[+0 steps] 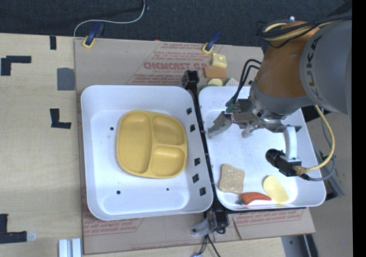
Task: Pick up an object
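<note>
Tool hangs spread, nothing in it, above the cracker; red pepper just right of cracker.

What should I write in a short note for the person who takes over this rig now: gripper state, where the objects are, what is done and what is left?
Gripper: over the right bin, upper part; fingers apart, nothing between them.
Objects in the right bin, near its front edge: tan cracker-like piece, red pepper-like piece, pale yellow piece.
Left bin: yellow divided tray.
Done: nothing picked yet.
Left: descend on one object, grasp, lift.
</note>
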